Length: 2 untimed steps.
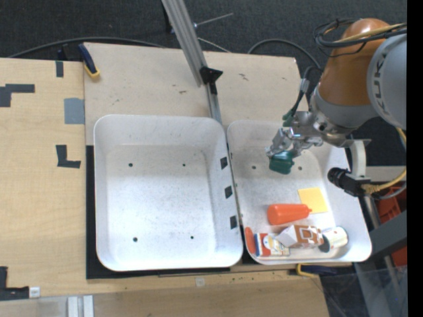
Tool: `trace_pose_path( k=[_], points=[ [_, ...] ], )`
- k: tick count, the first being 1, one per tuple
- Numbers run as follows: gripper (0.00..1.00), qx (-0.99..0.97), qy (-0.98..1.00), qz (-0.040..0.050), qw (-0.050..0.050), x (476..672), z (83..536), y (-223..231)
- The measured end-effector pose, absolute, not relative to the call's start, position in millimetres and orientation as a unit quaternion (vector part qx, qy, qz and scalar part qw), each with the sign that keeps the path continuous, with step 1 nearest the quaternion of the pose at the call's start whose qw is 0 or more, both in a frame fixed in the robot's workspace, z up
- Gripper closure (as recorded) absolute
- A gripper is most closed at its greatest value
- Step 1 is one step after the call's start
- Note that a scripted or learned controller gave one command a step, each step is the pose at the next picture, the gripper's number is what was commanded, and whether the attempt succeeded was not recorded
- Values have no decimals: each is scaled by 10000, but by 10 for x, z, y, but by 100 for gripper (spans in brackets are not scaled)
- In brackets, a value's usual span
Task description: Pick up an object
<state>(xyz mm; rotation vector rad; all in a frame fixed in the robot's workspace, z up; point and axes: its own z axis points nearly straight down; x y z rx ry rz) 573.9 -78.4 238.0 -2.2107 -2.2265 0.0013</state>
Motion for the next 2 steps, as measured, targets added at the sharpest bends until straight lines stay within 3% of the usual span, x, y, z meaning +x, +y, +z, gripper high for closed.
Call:
trace_pose_path(
  k=[2],
  points=[
    [100,-7045,-7097,8,20,5470,2412,371]
  ],
)
